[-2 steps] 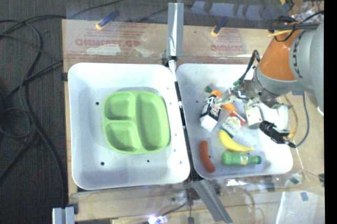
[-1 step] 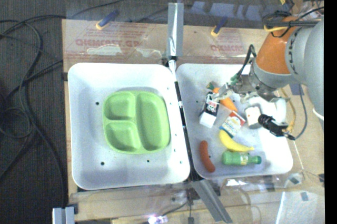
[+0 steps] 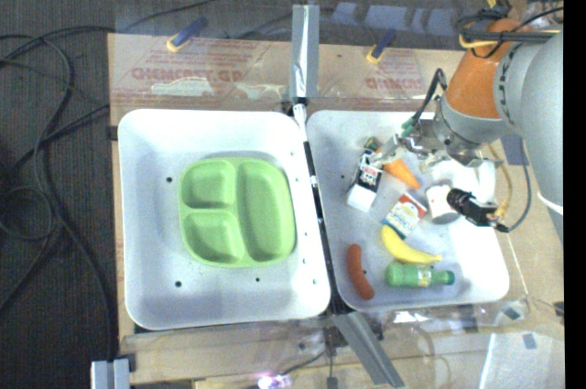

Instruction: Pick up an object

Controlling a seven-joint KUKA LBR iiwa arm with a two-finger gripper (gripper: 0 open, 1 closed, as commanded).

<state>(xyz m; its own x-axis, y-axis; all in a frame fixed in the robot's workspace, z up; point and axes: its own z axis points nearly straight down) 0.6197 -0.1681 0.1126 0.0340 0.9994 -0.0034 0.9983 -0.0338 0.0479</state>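
The right bin (image 3: 485, 286) holds several small objects. An orange carrot (image 3: 401, 173) lies near its middle top, beside a white box with a black label (image 3: 366, 182). Below them are a small colourful carton (image 3: 405, 215), a yellow banana (image 3: 408, 250), a green bottle (image 3: 417, 275) and a red sausage (image 3: 359, 272). A white cup (image 3: 440, 203) lies to the right of the carton. My gripper (image 3: 414, 144) hangs low over the bin's upper part, just above and right of the carrot, under the orange band (image 3: 476, 87).
The left bin (image 3: 146, 195) holds a green divided plate (image 3: 238, 210). A metal divider post (image 3: 304, 48) stands between the bins at the back. The grey arm (image 3: 545, 103) covers the right bin's far right corner. Cables lie on the floor to the left.
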